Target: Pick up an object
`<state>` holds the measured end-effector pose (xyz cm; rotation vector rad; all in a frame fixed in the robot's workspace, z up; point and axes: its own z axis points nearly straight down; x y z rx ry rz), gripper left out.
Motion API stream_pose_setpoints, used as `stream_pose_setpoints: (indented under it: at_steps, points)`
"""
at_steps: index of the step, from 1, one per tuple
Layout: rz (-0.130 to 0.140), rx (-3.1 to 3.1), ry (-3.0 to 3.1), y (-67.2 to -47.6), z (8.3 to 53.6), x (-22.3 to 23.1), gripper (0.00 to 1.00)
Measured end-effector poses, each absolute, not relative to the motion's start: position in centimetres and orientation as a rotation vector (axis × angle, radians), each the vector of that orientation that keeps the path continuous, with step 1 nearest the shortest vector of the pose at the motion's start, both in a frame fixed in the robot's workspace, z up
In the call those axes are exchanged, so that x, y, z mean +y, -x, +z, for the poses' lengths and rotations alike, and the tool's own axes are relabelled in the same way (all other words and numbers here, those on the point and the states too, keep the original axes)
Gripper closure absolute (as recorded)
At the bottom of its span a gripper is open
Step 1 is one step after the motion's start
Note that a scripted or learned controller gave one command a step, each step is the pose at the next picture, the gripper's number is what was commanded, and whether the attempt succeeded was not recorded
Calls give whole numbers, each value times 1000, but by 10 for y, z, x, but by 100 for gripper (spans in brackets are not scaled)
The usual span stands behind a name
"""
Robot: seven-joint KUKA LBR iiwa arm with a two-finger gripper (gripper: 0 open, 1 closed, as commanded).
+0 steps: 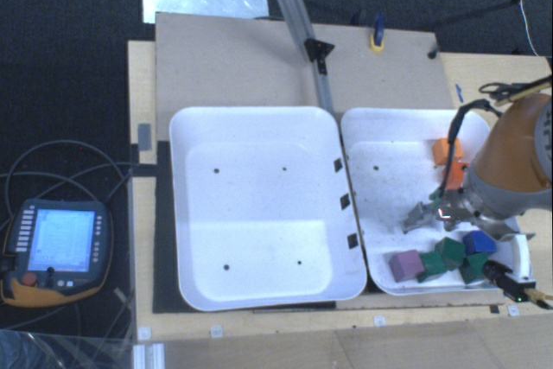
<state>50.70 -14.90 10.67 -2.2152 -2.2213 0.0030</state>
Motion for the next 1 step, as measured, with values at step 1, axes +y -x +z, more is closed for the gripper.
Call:
stream_pose_setpoints:
  at_steps: [1]
  points:
    - [1,-2223,2218,-507,89,-149,0]
